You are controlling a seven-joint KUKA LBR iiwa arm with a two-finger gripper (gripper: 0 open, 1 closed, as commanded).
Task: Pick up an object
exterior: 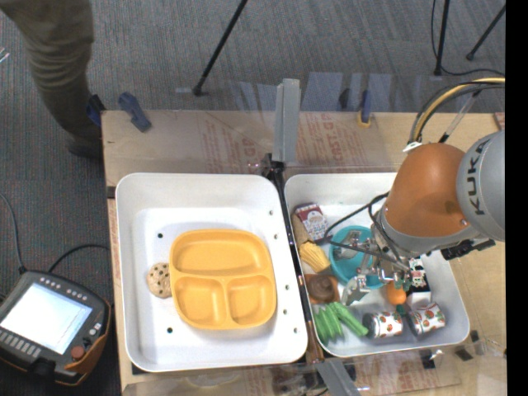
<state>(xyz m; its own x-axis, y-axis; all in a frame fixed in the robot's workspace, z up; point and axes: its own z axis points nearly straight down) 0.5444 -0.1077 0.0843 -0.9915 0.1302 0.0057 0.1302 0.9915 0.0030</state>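
Your grey arm with its orange band (429, 196) hangs over the right white bin (459, 304), while the left white bin (132, 221) holds a yellow compartment tray (221, 277). The gripper (375, 275) sits low among the toys beside a teal bowl (342, 258) and a small orange ball (398, 296); you cannot tell how the fingers stand.

The right white bin (459, 302) is where all the pickable stuff sits: a small red-and-white packet (312, 220) near the top left, a yellow corn cob (313, 257) below it, a brown round piece (322, 287), green bean pods (337, 320) at the front, 2 little cans (406, 322) lying on their sides, a small orange ball (398, 295), and a teal bowl (345, 258).
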